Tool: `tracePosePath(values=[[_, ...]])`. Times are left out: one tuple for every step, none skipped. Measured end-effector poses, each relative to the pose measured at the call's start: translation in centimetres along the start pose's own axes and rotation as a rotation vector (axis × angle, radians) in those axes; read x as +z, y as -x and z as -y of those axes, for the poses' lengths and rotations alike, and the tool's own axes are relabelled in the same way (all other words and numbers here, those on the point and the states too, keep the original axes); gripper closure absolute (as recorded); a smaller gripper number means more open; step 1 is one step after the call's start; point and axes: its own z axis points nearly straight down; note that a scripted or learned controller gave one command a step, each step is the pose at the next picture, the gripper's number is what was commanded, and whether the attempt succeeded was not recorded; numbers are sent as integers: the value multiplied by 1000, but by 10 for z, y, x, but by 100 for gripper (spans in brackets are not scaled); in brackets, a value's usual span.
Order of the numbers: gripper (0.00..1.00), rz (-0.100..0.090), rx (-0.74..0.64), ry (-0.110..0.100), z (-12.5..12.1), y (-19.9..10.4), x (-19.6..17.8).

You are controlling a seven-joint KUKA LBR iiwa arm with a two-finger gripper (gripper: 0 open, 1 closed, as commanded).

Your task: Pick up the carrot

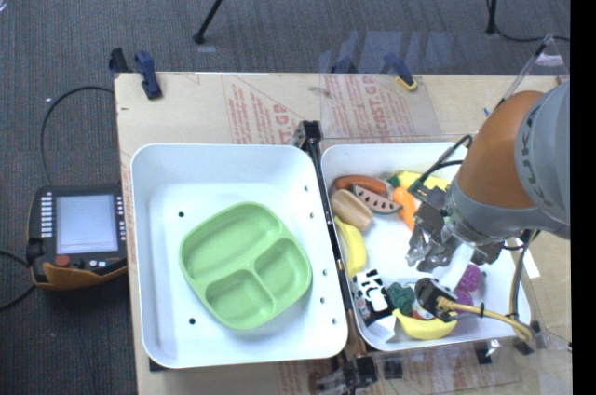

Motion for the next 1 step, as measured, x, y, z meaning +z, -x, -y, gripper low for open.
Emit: tracePosePath(values=[[100, 3, 0, -10, 1, 1, -7]])
